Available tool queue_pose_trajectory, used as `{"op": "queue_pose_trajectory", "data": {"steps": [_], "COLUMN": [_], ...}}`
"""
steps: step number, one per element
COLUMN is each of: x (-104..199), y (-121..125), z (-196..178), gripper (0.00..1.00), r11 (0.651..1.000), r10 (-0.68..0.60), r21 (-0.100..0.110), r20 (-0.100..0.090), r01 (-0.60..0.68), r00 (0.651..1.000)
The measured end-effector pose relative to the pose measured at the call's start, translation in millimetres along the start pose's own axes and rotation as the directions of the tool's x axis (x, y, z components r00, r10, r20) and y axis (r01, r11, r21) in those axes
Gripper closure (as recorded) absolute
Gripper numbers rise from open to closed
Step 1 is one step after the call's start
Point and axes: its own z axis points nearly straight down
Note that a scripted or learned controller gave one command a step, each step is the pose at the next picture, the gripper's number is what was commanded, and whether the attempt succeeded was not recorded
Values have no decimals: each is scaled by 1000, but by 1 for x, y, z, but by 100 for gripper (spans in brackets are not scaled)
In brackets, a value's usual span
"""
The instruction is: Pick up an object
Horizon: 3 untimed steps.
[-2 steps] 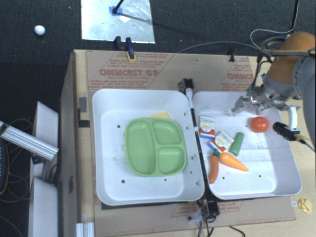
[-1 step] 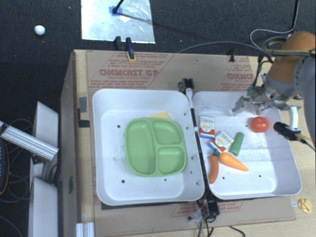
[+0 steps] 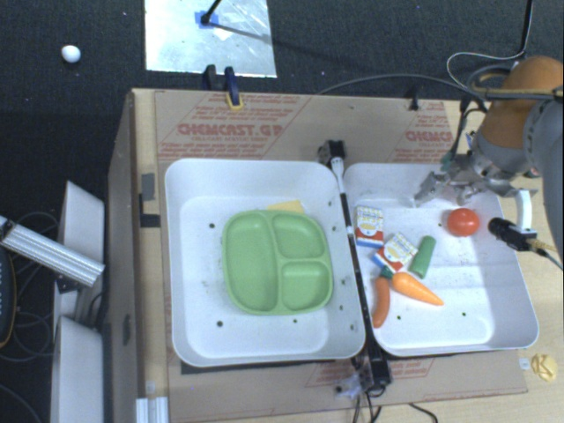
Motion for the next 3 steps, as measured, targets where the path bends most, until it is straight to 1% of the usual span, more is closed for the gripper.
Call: {"op": "queue_pose_trajectory", "data": {"steps": [1,2,3], "x": [-1,-1,-1], "y": [2,1,1], "z": [-12,-12,-2], "gripper": [100,0,0], "r11": [1000,1000,1000], "r10": [-2,-3,0], "r21": [-6,-6,-1], "r20": [3,3,1], "r01": [2,3,0], "r00": [1000,1000,1000]}}
